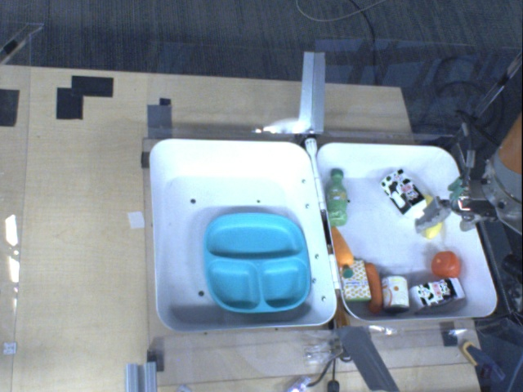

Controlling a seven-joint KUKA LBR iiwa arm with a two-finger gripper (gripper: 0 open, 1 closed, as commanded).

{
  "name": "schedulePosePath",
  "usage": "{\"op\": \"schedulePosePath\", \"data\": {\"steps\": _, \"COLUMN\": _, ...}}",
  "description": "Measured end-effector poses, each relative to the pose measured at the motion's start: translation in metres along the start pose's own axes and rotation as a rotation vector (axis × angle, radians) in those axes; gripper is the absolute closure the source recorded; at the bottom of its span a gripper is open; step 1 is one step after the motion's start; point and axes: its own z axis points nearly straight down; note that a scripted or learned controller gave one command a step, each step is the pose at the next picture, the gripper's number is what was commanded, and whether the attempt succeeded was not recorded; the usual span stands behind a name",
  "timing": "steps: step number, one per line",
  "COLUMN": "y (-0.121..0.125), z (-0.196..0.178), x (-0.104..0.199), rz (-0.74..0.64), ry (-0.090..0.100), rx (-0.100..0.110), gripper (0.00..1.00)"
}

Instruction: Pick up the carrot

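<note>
Orange against the white plastic, the carrot lies in the right bin, tight along that bin's left wall and tilted, its thick end towards the bottom corner and its narrow end pointing up towards a green bottle that lies just above it by the same wall. Just below the carrot sit a small patterned carton and a second orange piece, with a small pale can and a cow-print carton in a row along the bin's lower edge. A red-orange round fruit rests above that row, a yellow item lies near the right side, and another cow-print carton lies higher up in the bin. The hand reaches in over the bin's right rim, above the yellow item and just beside the upper cow-print carton; it stands well apart from the carrot, which lies across the bin on the far left side. Whether the hand is wide or narrow cannot be told, and nothing can be seen between its parts. The left bin holds a blue divided tray. Both bins sit on a pale wooden tabletop.
</note>
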Motion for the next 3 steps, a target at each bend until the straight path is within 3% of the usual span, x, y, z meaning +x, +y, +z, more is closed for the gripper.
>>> {"op": "schedulePosePath", "data": {"steps": 1, "y": 0.03, "z": 0.046, "x": 0.094, "rz": -0.315, "ry": 0.001, "rx": 0.0, "gripper": 0.0}}
{"op": "schedulePosePath", "data": {"steps": 2, "y": 0.001, "z": 0.046, "x": 0.172, "rz": -0.303, "ry": 0.001, "rx": 0.0, "gripper": 0.0}}
{"op": "schedulePosePath", "data": {"steps": 3, "y": 0.02, "z": 0.065, "x": 0.121, "rz": -0.308, "ry": 0.017, "rx": -0.011, "gripper": 0.0}}
